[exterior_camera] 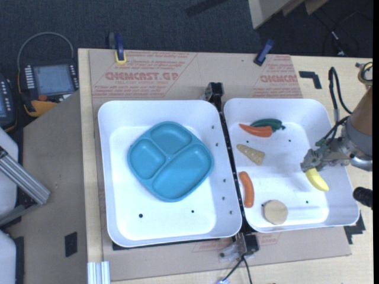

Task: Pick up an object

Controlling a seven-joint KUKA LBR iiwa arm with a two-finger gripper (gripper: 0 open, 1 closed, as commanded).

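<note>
Red "CHEMCAST GP" print on the brown board (148, 70), repeated partly at its right

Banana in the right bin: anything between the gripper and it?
Nothing visible. The gripper sits directly at the upper end of the banana in the right bin. The other items lie further left, away from it.

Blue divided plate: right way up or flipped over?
Right way up: the blue divided plate shows its three recessed compartments facing the camera, lying flat in the left bin.
</note>
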